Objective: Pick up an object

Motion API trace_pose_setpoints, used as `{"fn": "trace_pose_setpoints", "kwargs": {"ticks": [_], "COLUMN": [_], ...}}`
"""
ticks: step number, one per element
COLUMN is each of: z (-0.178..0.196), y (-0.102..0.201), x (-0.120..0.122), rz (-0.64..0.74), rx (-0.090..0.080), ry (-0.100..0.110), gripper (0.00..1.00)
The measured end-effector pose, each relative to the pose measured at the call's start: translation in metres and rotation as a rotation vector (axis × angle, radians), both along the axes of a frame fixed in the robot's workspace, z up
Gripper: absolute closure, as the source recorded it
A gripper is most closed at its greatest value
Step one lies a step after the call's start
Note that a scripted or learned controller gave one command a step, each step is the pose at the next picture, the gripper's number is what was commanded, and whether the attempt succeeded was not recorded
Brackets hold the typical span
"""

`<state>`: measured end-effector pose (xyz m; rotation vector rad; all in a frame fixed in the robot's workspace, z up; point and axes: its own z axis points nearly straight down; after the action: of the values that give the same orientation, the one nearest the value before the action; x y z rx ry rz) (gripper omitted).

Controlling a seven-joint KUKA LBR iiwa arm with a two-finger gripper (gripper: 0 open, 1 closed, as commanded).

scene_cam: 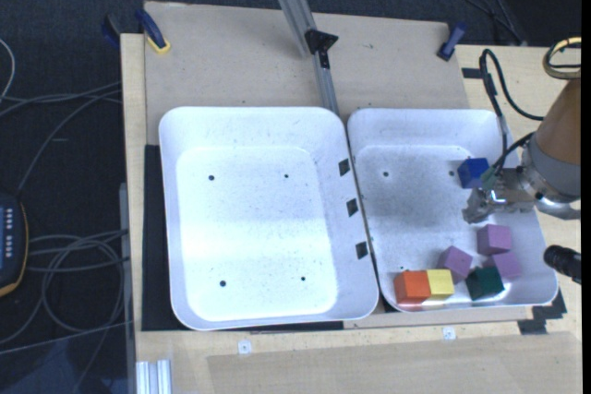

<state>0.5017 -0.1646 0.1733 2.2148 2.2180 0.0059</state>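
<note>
My tool (finger state I cannot tell) hangs just beside a small, matte blue cube.

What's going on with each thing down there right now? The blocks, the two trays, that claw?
Blue block: lying apart from the others in the right bin, next to the gripper.
Orange block: at the bin's front edge, touching the yellow block.
Green block: resting by the purple blocks.
Gripper: low over the right bin.
Left bin: nothing in it.
</note>
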Motion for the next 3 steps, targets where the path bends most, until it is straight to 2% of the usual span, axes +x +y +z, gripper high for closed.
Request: {"fn": "trace_pose_setpoints", "kwargs": {"ticks": [1, 2, 3], "z": [0.064, 0.075, 0.078], "y": [-0.003, -0.003, 0.039], "x": [0.004, 0.005, 0.023], "rz": [0.001, 0.000, 0.005], "rx": [-0.001, 0.001, 0.003], "ry": [-0.002, 0.004, 0.005], "gripper": [1.00, 1.00, 1.00]}}
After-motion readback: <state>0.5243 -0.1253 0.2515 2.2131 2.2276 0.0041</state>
